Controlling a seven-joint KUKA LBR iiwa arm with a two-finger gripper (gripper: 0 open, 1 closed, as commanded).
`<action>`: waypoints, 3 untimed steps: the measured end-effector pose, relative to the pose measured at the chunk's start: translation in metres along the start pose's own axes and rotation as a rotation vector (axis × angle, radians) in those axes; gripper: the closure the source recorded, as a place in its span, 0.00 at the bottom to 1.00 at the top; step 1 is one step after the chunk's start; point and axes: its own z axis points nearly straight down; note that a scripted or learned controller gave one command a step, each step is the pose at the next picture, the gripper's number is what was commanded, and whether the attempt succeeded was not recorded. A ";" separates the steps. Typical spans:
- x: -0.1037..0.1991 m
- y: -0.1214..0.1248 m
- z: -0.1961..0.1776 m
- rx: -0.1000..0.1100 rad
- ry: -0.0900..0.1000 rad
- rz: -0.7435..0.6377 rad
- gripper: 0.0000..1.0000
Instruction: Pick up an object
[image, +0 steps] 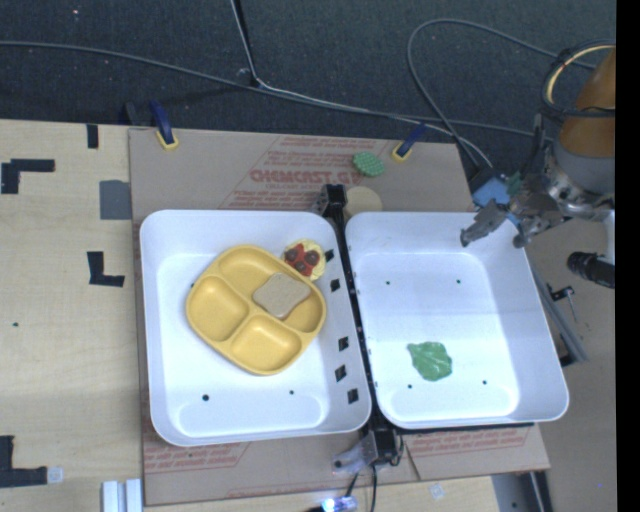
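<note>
Green leafy piece (430, 360), flat, crinkled edges, lies in right bin (500, 300), near front. Jaws (497, 229) spread open, holding nothing, above bin's far right corner. Yellow divided plate (256, 309) in left bin.

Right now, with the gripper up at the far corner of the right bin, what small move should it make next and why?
Probably bring the gripper toward the near side of the right bin, to above the green piece. Its fingers are spread and hold nothing, it sits at the bin's far right corner, and that piece lies alone on the bin floor, apart from the walls.
</note>
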 end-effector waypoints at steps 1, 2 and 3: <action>0.001 0.003 -0.009 -0.014 -0.003 -0.004 0.00; -0.007 0.001 0.038 -0.010 -0.003 -0.004 0.00; -0.005 0.009 0.099 -0.010 -0.003 -0.005 0.00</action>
